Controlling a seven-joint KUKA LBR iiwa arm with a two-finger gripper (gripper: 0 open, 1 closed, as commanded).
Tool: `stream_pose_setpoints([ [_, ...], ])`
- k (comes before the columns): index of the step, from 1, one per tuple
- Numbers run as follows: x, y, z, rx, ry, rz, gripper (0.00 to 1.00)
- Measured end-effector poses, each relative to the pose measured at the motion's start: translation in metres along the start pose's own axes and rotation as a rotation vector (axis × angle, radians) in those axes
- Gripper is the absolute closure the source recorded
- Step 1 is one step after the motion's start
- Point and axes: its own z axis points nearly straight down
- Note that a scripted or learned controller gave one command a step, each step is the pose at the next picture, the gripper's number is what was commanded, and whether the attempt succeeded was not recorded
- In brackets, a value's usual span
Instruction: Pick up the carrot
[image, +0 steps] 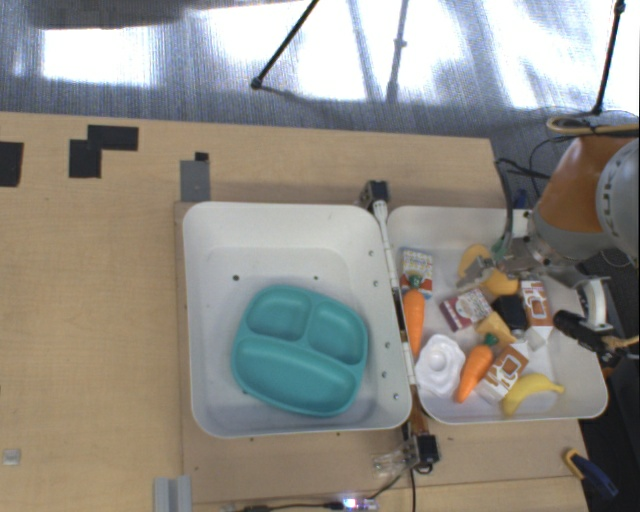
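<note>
Tabletop (90, 330) carries two white bins; the right bin (590, 405) holds clutter. Claw (500, 262) hangs over its upper part, grip state indeterminate. Carrot (413, 318) lies along the left wall: judged light, rigid, smooth; grasp mid-body across its width.

Two bins side by side on the bench (90, 300). Left bin (215, 235) holding a divided plate (300, 348). Right bin (590, 395) crowded: one carrot (413, 318) at nine o'clock, another carrot (474, 367) central, banana (530, 390) at five o'clock.
</note>
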Motion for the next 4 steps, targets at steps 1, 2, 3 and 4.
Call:
stream_pose_setpoints([
  [1,0.0000,0.0000,0.0000,0.000,0.000,0.000,0.00],
  [2,0.0000,0.0000,0.0000,0.000,0.000,0.000,0.00],
  [3,0.0000,0.0000,0.0000,0.000,0.000,0.000,0.00],
  [4,0.0000,0.0000,0.0000,0.000,0.000,0.000,0.00],
])
